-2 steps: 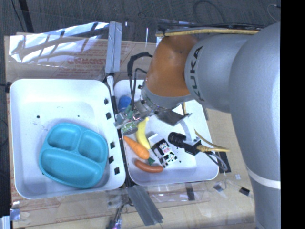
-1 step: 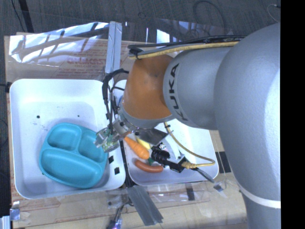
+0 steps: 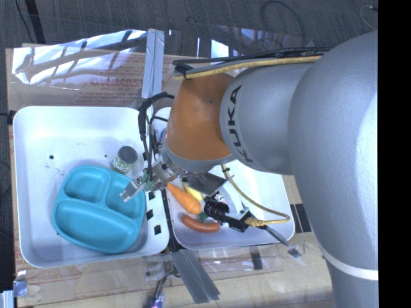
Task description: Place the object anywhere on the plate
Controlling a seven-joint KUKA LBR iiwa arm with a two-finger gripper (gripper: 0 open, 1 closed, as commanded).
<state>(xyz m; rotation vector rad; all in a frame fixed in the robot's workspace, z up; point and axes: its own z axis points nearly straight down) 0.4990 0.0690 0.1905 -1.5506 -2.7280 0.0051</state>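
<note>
Hovering the hand (image 3: 142, 186) at the blue plate (image 3: 96, 213) right edge, small jar (image 3: 126, 157) just behind (grip impossible to tell); lowering gently over the nearest compartment, judging best before releasing.

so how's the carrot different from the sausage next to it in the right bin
The carrot is orange and tapers toward one end; the sausage is reddish-brown and about the same width all along. The carrot lies on a diagonal, while the sausage lies nearly level, closer to the right bin's near wall. The arm partly covers the carrot's upper end; the sausage shows whole. Both are long, slim toy foods lying flat in the same bin.
</note>
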